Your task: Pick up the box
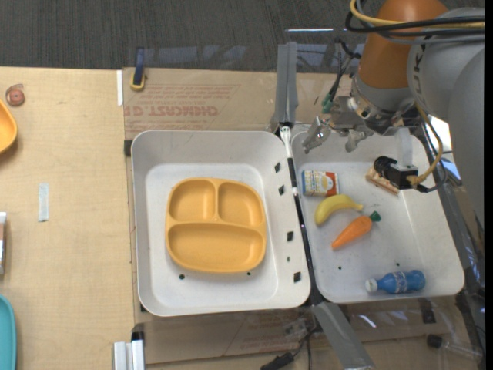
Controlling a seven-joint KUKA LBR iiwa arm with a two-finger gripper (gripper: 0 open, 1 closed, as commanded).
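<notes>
The box point(320, 182) is a small white carton with red and blue print. It lies on its side at the far left of the right bin point(431, 237). My gripper point(333, 137) hangs over the bin's far edge, just beyond the box and slightly to its right. Its two metal fingers point(313, 137) stand apart with nothing between them, so it is open. The gripper does not touch the box.
A banana point(337, 206) lies just in front of the box, with a carrot point(354, 231) beside it and a blue bottle point(397, 282) near the front edge. The left bin point(146, 230) holds a yellow divided plate point(216, 225).
</notes>
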